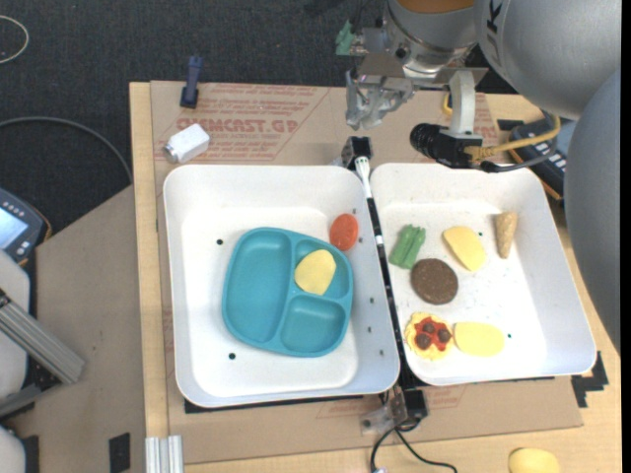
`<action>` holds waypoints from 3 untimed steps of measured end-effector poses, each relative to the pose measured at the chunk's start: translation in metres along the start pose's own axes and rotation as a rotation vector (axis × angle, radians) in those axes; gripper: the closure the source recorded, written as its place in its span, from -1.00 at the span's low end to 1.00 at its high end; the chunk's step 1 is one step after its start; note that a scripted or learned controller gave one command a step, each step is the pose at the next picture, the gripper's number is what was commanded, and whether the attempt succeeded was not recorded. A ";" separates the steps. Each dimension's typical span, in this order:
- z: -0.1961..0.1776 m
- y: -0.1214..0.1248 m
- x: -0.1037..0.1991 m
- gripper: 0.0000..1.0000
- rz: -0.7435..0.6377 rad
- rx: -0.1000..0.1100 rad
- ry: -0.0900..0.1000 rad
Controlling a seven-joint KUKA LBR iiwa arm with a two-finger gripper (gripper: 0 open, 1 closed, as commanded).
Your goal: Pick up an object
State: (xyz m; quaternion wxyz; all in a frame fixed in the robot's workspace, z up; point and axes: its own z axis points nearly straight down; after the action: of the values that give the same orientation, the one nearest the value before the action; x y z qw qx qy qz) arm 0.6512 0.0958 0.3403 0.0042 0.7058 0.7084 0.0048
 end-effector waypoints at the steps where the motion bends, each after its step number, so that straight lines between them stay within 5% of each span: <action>1: 0.247 0.002 0.041 1.00 0.001 0.025 -0.002; 2: 0.089 0.001 -0.118 1.00 0.019 -0.005 -0.009; 3: 0.031 -0.040 -0.067 1.00 -0.001 0.005 0.001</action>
State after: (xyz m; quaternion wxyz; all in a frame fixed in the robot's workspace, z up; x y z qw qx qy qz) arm 0.6120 0.0284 0.3084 0.0021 0.7056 0.7086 0.0033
